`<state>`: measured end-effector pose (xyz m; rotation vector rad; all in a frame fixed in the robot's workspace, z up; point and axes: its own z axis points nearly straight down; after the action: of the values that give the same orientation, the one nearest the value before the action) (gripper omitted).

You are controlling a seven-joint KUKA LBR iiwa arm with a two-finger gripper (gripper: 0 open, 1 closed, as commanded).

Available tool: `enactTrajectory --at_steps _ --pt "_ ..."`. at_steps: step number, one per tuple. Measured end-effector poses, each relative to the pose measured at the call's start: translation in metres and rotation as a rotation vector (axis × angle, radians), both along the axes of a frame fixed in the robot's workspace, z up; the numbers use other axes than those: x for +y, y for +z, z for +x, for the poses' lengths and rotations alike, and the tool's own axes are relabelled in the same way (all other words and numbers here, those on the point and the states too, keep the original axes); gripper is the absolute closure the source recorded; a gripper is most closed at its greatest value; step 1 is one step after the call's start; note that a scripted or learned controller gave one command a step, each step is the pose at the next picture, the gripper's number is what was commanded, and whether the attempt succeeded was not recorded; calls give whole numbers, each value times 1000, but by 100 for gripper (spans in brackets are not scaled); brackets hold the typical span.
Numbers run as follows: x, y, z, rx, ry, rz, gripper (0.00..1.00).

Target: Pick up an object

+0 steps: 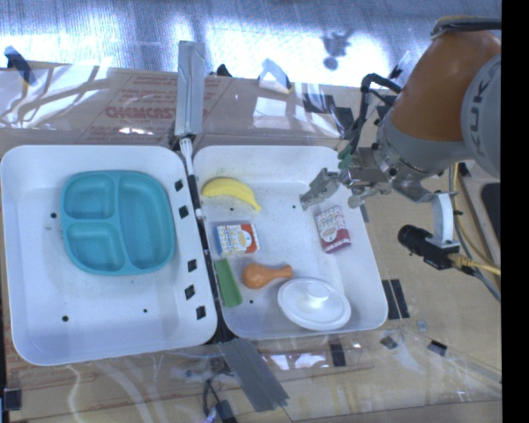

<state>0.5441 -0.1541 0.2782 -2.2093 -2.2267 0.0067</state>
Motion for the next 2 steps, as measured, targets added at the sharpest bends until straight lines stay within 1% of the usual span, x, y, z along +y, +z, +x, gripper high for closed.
enactTrajectory --at_steps 1,2 --pt "40 -94 49 2 220 2 0" --pt "44 -188 82 -3 450 2 0"
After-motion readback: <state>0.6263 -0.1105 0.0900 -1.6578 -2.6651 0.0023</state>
